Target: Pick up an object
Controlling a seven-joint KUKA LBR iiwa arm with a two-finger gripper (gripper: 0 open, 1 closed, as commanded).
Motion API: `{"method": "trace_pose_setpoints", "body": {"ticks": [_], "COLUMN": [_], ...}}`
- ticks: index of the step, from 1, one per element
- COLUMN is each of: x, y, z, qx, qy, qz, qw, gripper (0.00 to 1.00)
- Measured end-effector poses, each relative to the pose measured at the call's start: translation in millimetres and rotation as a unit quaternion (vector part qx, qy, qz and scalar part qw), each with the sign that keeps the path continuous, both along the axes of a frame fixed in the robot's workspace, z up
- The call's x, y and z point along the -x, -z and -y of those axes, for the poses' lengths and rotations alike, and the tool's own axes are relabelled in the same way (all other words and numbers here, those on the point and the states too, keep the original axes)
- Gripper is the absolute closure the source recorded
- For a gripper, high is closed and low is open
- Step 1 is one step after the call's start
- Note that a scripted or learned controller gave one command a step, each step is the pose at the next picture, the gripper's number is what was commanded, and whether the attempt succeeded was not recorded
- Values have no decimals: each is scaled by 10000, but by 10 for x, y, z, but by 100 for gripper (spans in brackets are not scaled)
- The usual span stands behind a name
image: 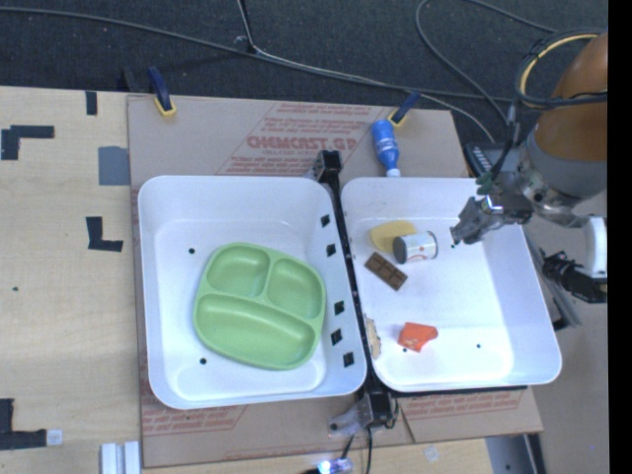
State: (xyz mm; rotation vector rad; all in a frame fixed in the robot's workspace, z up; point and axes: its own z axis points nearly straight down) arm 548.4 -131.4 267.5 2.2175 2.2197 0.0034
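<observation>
Gripper point(468, 227) dark and small at the right bin's point(523, 294) three-o'clock edge, hanging off the grey arm point(558, 161) with its orange band. Too blurred and too dark to tell whether shut or apart; impossible to tell whether anything is clamped there. Apart from all objects, tip just above the white floor near the bin's upper right wall.

Toward nine o'clock from the gripper, near but not touching: a small silver can point(416, 247) on its side, dark end facing left, resting against a yellow object point(391, 234) partly hidden behind it. Just below at seven o'clock of the can, a brown bar point(386, 272) lying at a slant. Farther toward six o'clock, well apart, an orange-red object point(418, 336), shape hard to make out.

Across the black divider, left bin point(163, 265) bearing a green divided plate point(261, 305), three compartments, tilted slightly.

Outside the bins at twelve o'clock, a blue-and-white bottle point(386, 147) lying on cardboard point(286, 141). Cables point(296, 62) trailing over the dark floor above.
</observation>
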Motion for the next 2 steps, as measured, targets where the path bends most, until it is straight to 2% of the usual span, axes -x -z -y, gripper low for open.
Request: {"method": "trace_pose_setpoints", "body": {"ticks": [1,2], "x": [20,-137], "y": [59,189], "z": [-568,-1037], "qx": [-11,-5], "qy": [-26,-19], "qz": [-27,-32], "qw": [10000,10000], "gripper": [100,100]}}
